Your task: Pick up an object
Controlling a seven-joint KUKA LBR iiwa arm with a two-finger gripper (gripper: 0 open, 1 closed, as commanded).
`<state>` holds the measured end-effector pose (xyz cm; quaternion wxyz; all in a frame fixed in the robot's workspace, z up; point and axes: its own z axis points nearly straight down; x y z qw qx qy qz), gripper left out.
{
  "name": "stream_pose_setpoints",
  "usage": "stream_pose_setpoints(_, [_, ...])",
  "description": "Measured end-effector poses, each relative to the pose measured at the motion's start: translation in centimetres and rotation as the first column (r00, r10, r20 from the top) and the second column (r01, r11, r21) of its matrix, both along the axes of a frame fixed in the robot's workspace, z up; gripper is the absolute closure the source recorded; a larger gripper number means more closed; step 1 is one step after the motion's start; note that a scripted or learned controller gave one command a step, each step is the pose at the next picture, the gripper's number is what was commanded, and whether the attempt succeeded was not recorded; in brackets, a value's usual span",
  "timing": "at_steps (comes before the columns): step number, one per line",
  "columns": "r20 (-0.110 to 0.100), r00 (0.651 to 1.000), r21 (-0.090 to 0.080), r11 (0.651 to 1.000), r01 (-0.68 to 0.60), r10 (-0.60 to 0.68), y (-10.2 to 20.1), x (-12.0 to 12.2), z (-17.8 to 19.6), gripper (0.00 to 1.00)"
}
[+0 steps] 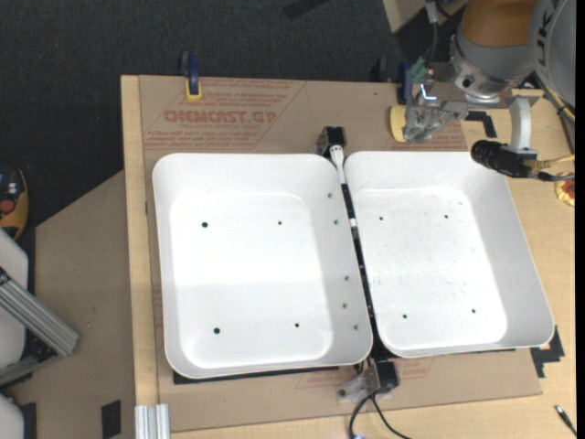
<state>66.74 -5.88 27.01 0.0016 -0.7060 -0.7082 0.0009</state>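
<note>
Yellowish object (398, 123) sits just left of your gripper (422, 126); you cannot tell whether the gripper grasps it.

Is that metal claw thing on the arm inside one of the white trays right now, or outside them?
Outside. The tool sits over the brown board just past the far rim of the right bin, not above its white floor.

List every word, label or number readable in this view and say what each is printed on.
"CHEMCAST GP", in faded red letters on the brown board under the two white bins, along its far edge left of centre.
Fainter red lines above and below that word are too blurred to read.
More faint red print on the board near the tool is also unreadable.
</note>
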Motion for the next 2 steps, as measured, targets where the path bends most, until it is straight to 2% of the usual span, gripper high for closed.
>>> stream_pose_setpoints(1, [0.004,1.000,-0.001,1.000,0.002,-0.002,0.6,-1.8,2.8,1.00])
stream_pose_setpoints(2, [0.003,1.000,-0.001,1.000,0.004,-0.004,-0.2,-3.6,4.3,1.00])
